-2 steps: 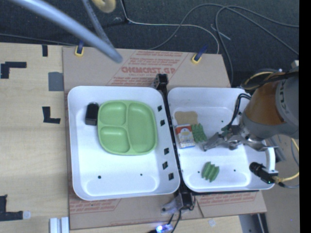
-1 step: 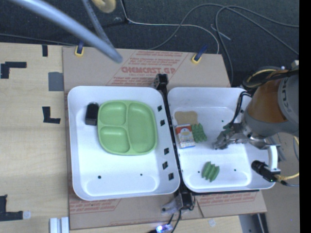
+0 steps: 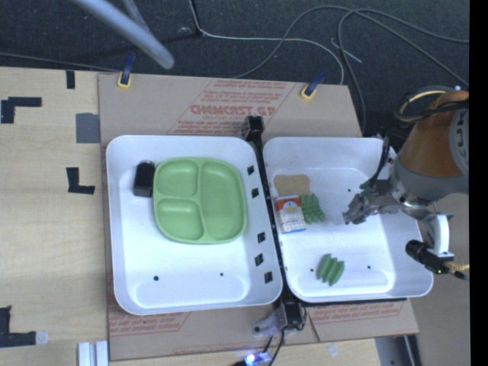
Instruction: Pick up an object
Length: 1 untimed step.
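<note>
Camera view from above has us looking down at a slant on two shallow white bins set side by side on a sheet of cardboard [image 3: 229, 101]. Our arm [image 3: 435, 147] comes in from the right, its orange band sitting over the right bin's [image 3: 396, 280] far right wall, the grey wrist bent down and leftward into that bin. The gripper [image 3: 355, 213] hangs low over the bin's right half, pointing toward the middle; it is dark and small against the white floor, and we cannot tell how it is set. We see nothing between its tips.

Counting the right bin, we find four things. A tan flat piece [image 3: 292, 184] lies near the dividing wall. Just below it, touching or nearly so, sits a small red-and-white packet [image 3: 290, 213]. A green leafy lump [image 3: 312, 208] rests against the packet's right side, and it is the nearest thing to the gripper, though apart from it. A second green bundle [image 3: 330, 268] lies alone toward the near edge, well apart from the others.

The left bin [image 3: 126, 273] holds two things: one light green divided plate [image 3: 200, 200] with three compartments, lying flat in the middle, and one small black block [image 3: 143, 179] just beside the plate's left rim.

Two yellow clips [image 3: 125, 79] pin the cardboard's far edge, and thin cables [image 3: 305, 25] trail over the dark floor beyond.
</note>
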Tool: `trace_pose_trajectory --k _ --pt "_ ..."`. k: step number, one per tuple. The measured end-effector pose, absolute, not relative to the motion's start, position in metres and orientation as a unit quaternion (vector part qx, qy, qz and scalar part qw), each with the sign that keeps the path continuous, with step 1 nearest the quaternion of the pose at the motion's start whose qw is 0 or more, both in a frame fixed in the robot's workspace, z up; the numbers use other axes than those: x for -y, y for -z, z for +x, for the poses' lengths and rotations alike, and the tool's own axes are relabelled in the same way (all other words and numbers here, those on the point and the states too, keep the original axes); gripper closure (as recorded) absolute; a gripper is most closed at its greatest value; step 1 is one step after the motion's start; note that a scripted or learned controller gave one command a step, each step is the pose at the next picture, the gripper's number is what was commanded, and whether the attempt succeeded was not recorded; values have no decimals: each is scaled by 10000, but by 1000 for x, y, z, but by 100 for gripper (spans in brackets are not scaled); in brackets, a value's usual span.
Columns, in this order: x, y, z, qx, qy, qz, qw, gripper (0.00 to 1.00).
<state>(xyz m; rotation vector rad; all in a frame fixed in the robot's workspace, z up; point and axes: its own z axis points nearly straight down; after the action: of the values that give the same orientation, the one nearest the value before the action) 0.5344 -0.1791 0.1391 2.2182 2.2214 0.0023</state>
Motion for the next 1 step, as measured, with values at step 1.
trace_pose_trajectory --k 1 --pt "172 -184 538 -7080 -11 7062 17 100"
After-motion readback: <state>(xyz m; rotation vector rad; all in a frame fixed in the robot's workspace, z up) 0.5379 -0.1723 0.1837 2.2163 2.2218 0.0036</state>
